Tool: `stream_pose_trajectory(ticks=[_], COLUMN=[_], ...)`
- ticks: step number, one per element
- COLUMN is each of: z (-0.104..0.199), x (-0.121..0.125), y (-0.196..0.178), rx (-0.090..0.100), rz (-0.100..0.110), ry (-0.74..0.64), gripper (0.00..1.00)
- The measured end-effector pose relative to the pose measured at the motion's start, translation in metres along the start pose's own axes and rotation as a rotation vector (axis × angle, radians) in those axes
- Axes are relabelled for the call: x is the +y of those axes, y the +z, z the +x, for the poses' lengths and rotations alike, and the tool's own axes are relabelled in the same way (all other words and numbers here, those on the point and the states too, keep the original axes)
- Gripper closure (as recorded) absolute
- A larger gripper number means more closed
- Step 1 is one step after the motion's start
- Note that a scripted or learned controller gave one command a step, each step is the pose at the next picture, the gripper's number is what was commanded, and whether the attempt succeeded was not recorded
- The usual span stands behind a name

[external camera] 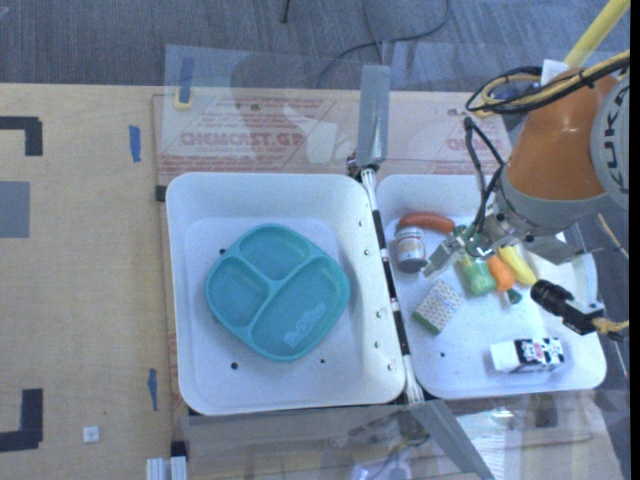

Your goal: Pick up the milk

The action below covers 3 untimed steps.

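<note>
Step in hand: as I judge it, the approach. The pincer is not yet at the milk carton.
Pincer state: I cannot tell how far open it is. The wrist above hides it from this slant, and I cannot make out anything held in it.
Pincer position: over the middle of the right bin, low among the toy foods. A can is near it on the view's left and a green piece is just beside it.
Milk position: the carton, white with black patches, lies on its side near the bin's front right corner, close to the front rim.
Milk relative to pincer: well apart, toward the view's lower right. Bare bin floor surrounds the carton, and nothing touches it.
Neighbours to avoid: the orange piece and yellow piece lie just beside the pincer on the milk's side. A speckled block lies to the view's lower left of it.
How to do it well: rise clear of the foods first, then travel across to above the carton. Open wide, turn the jaws to span the carton's short width, and come straight down over its middle.
Risk: a lying carton can slide on the smooth floor toward the rim, so I would centre before closing.
Elsewhere: a teal plate sits in the left bin, and the task does not involve it.
</note>
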<state>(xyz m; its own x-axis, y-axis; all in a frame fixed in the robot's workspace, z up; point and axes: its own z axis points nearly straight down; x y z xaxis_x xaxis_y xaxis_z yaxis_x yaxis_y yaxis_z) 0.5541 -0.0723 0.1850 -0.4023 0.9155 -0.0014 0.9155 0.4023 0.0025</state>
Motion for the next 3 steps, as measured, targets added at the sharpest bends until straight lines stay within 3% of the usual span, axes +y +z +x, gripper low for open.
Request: stream_pose_trajectory(ticks=[1,2,3], z=[-0.027,-0.058,0.007], x=[-0.049,0.042,0.027], y=[0.084,0.017,0.000], rx=[-0.008,-0.002,0.001], rz=[-0.013,-0.001,0.001], ry=[-0.122,-0.029,-0.134], gripper=[0.00,0.00,0.00])
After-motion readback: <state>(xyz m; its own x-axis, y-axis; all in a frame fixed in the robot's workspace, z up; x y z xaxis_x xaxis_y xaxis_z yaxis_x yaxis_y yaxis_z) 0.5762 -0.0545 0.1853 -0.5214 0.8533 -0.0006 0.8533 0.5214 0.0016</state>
